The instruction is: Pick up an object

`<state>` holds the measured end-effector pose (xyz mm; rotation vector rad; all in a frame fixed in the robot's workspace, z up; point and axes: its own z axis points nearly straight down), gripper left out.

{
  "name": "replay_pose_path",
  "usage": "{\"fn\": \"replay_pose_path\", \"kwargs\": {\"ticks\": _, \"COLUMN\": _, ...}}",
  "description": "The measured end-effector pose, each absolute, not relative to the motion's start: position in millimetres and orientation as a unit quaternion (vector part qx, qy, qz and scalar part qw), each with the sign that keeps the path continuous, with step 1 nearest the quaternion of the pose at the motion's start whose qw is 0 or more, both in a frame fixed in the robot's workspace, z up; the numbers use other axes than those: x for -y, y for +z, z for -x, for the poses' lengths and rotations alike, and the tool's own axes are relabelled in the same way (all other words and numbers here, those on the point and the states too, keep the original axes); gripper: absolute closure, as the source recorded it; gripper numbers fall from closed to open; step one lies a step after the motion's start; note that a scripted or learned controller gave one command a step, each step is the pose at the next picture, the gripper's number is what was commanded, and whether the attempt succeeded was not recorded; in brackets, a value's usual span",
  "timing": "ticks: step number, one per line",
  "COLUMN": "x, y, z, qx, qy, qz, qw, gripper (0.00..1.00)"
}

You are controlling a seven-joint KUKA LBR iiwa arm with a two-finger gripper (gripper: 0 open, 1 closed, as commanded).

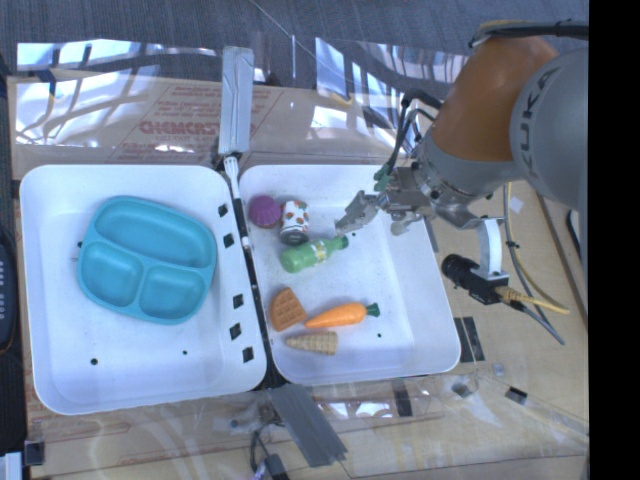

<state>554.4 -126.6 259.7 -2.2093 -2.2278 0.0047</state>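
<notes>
2 shallow white bins are being seen side by side on the bench. the left bin (60,358) is being occupied by a blue divided plate (147,258) with 3 compartments, lying toward its upper middle. the right bin (420,343) is being occupied by 6 small things. a purple ball (264,210) is lying near the bin's upper left corner, and a small can (294,222) with a spotted label is lying just beside it on the right. a green bottle (312,255) is lying on its side just below the can, its cap end being pointed up and to the right. lower down, a waffle piece (287,309) is lying near the left wall, a carrot (342,315) is lying just right of it with its green end to the right, and an ice cream cone (314,343) is lying below both.

the arm is being reached in from the right, and the gripper (356,214) is being held over the upper middle of the right bin, just above and right of the bottle's cap. nothing is being seen between its fingers; whether they are spread or together cannot be told from this view.
</notes>
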Motion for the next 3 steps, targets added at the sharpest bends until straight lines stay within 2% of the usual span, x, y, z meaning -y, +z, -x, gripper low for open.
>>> {"fn": "replay_pose_path", "kwargs": {"ticks": 1, "x": 173, "y": 93, "z": -633.3, "qx": 0.711, "qy": 0.0001, "qz": 0.704, "qw": -0.001, "gripper": 0.0}}
{"fn": "replay_pose_path", "kwargs": {"ticks": 2, "x": 126, "y": 92, "z": -646.3, "qx": 0.71, "qy": 0.0017, "qz": 0.704, "qw": 0.0, "gripper": 0.0}}
{"fn": "replay_pose_path", "kwargs": {"ticks": 3, "x": 125, "y": 102, "z": -646.9, "qx": 0.712, "qy": 0.0013, "qz": 0.702, "qw": 0.0, "gripper": 1.0}}
